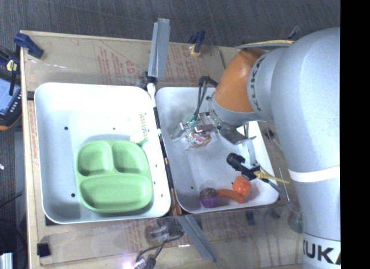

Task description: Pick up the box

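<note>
Big grey arm (pixel 306 117) hogs the right side, closest thing to the lens by far, bending down into the right bin (pixel 193 175). Its claw (pixel 193 129) sits in the upper half of that bin, right over a little red-and-white scrap (pixel 198 139). Released or clenched? Honestly can't tell from this angle, too much shiny clutter down there. Can't tell whether it's touching the scrap either.

So the box (pixel 140 128), going by looks, is the small pale thing in the left bin (pixel 63 106). It's tucked against that bin's right wall, just beside the top right corner of the green tray (pixel 115 178). Its long side seems to run along the wall, roughly top to bottom in the view, tilted a bit.

That's the whole deal for the next move: the box lies to the claw's left in the view, at about the same height in the frame, but across both bin walls. The claw would probably need to lift, cross over, then come down with the wall on one side and the tray on the other. Tight spot, easy to clip the wall.

A purple lump (pixel 208 196) and an orange lump (pixel 240 188) sit at the near end of the right bin, well apart from all this.
</note>
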Motion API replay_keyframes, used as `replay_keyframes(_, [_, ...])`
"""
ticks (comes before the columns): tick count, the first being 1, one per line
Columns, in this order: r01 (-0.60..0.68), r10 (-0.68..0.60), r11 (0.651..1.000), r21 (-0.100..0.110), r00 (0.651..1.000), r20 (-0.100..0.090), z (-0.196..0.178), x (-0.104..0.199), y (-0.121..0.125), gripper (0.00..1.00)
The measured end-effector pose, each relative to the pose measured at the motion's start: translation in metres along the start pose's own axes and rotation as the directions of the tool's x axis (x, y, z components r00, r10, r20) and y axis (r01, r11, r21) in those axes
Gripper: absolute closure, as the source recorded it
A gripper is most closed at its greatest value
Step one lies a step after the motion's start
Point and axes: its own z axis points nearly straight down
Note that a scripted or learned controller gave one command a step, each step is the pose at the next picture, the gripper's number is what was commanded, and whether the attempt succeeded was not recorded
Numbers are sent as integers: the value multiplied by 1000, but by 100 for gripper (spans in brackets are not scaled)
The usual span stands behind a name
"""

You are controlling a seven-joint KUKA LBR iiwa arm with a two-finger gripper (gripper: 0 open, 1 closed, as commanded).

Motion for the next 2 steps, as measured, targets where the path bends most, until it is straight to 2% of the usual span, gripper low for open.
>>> replay_keyframes(1, [-37,37,999,5,999,-13,3,-33,7,0])
replay_keyframes(2, [-30,30,1000,-3,999,-12,-12,-32,11,100])
